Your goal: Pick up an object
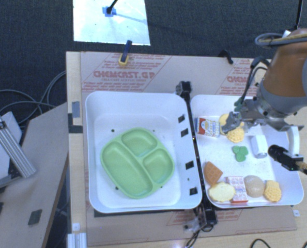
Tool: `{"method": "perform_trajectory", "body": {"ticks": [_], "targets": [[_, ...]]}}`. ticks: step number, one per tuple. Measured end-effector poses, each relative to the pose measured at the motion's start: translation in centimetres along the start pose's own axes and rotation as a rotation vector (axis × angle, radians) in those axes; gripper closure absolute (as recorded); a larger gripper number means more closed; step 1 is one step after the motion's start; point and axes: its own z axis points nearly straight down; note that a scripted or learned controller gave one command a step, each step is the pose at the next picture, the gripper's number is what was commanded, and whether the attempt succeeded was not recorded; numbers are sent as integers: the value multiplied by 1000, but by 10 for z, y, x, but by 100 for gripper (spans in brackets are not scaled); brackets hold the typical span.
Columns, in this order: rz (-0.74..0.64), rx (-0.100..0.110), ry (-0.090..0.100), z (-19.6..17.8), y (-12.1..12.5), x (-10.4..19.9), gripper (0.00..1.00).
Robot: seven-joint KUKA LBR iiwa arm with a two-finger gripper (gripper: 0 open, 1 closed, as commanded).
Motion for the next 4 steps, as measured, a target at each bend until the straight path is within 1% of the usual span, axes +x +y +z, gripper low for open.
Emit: {"method": "perform_trajectory", "body": {"ticks": [1,2,3,4], "targets": [[1,0,-1,16,21,51,100],[3,0,-1,2,30,73,100],[5,3,-2,1,18,75,100],[5,1,-2,-1,26,78,100]]}}
